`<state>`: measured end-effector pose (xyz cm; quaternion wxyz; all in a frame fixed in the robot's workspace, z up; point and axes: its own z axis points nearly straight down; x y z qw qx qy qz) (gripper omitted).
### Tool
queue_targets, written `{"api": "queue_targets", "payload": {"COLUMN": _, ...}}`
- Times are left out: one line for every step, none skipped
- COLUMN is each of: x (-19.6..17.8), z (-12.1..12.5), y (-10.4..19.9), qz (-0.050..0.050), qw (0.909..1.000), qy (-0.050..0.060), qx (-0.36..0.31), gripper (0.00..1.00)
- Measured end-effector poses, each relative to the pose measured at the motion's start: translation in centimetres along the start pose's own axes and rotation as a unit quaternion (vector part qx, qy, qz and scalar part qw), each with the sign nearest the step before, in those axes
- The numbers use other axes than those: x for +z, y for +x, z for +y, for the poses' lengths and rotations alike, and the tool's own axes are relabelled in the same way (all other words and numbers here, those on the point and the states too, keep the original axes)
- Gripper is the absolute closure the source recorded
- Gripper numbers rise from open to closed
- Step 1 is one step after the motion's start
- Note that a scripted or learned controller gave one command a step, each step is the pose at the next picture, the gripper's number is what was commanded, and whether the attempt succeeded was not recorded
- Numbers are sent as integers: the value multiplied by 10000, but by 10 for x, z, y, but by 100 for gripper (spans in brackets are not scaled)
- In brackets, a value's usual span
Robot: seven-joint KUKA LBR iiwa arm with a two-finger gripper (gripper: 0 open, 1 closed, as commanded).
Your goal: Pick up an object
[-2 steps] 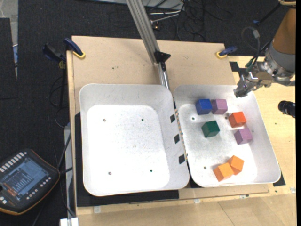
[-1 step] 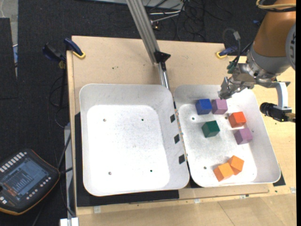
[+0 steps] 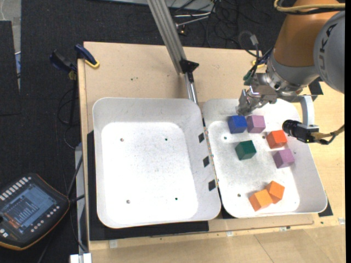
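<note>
Two white bins are seated side by side on the bench [image 3: 142, 64]. The left bin [image 3: 104, 147] is bordered on its right by the right bin [image 3: 307, 201], in which seven cubes are contained.

The blue cube [image 3: 237, 124] and a purple cube [image 3: 256, 123] are placed touching each other near the far rim of the right bin. A green cube [image 3: 245, 149] is located just in front of them, apart from both. A red-orange cube [image 3: 276, 139] is positioned to the right of the purple cube, and a second purple cube [image 3: 283, 158] lies just in front of it. Two orange cubes [image 3: 267, 195] are set together near the front rim, well apart from the others.

The arm [image 3: 307, 32] is extended in from the right. The gripper [image 3: 248, 108] is positioned directly above the blue and purple cubes, close to their top faces. The state of the tool cannot be determined, and no cube is seen to be held.

A teach pendant [image 3: 27, 207] is located on the floor to the left of the bench.
</note>
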<state>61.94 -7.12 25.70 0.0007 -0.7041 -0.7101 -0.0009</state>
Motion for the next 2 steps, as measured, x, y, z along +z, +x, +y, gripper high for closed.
{"api": "queue_targets", "payload": {"x": 11, "z": 7, "y": 59, "qz": 0, "qw": 10000, "qy": 9, "qx": -1, "gripper": 100}}
{"api": "queue_targets", "payload": {"x": 10, "z": 2, "y": 123, "qz": 2, "qw": 10000, "qy": 5, "qx": 0, "gripper": 100}}
